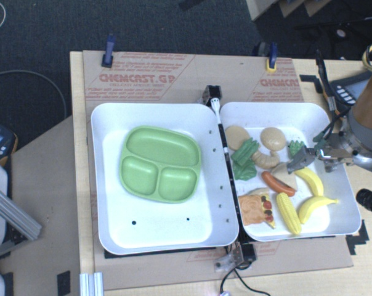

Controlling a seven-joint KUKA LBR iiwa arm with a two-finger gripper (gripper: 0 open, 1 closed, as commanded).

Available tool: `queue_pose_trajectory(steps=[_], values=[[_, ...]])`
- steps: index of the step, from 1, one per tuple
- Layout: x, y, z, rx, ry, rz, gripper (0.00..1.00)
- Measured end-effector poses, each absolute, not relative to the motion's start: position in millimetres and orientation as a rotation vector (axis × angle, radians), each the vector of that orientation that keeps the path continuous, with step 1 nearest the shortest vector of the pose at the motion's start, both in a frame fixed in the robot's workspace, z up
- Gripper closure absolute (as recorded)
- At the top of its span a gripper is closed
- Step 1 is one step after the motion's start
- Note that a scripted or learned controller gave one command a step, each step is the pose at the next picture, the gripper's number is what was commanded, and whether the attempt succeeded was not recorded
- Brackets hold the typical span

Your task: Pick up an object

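Grey arm [361,119] with orange band, black cables, dark metal gripper [303,158]

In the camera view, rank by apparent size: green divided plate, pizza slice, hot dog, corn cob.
1. Green divided plate, by far the largest.
2. Pizza slice.
3. Corn cob and hot dog look about alike; not ranked.

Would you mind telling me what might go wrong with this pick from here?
1. The tool sits low in the right bin among crowded toy food: sausage, banana and broccoli lie close, so it may nudge or grab the wrong one.
2. Rounded pieces like the sausage could slip out.
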State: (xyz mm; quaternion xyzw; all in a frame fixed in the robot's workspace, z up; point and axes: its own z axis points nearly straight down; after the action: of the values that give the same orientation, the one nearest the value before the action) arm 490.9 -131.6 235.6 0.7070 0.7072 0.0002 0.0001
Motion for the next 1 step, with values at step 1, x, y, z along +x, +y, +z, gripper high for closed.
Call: queue_pose_trajectory(steps=[1], values=[[491.7,-131.7,246.4,2.218,2.220,0.003,1.00]])
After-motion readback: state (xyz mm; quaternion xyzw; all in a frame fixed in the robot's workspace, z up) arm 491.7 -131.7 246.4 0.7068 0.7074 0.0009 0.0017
